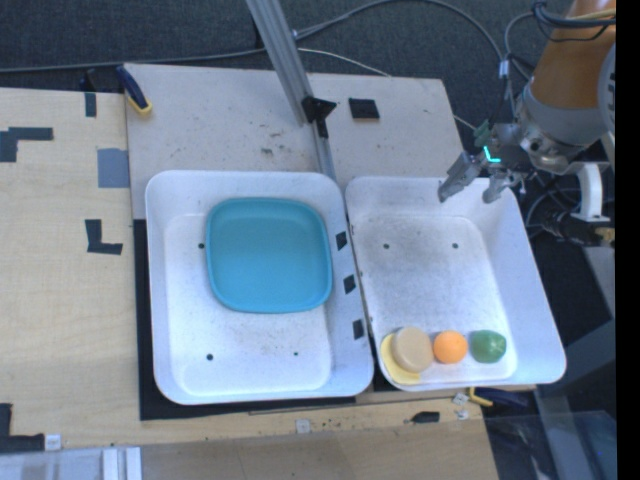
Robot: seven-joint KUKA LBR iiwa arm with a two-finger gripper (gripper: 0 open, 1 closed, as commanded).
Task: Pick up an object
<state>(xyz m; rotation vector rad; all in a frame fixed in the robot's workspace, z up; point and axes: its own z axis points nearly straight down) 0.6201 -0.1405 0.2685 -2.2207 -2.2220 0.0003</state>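
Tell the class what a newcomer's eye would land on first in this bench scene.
Likely the teal square plate, which covers much of the left bin. Next, three small things lined along the right bin's near edge: a tan round, an orange ball and a green one. The gripper hangs open over that bin's far corner.

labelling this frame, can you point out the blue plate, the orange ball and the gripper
blue plate (268, 254), camera view, middle of its flat face, left bin
orange ball (450, 347), camera view, middle of its top, right bin's near edge
gripper (473, 188), camera view, midway between the fingertips
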